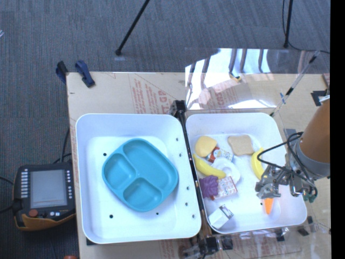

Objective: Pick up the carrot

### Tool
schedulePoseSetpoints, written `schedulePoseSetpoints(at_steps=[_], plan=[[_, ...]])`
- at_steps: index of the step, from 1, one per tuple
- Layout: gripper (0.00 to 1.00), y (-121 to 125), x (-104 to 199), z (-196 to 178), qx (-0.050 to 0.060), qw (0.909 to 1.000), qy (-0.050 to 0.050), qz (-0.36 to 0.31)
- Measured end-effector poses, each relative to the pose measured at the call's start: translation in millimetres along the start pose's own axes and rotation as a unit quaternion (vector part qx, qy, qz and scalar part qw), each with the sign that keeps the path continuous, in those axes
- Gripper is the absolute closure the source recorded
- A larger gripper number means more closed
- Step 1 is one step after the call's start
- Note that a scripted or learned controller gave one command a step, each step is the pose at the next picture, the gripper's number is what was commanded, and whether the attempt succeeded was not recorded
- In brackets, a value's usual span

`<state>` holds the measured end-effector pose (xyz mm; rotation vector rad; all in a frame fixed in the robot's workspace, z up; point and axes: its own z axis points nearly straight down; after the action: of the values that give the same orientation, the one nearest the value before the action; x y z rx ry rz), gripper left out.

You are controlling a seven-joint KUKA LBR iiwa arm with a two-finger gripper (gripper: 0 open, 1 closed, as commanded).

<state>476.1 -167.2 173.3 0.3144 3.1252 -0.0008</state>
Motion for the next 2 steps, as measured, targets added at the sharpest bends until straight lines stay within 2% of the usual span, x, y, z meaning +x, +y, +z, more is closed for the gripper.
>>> schedulePoseSetpoints(at_steps=[1, 2], plan=[[1.0, -10.8, -2.5, 86.9, -0.002, 0.9883, 0.001, -0.153], [1.0, 63.7, -26.9, 86.1, -0.003, 0.9877, 0.0, -0.157]])
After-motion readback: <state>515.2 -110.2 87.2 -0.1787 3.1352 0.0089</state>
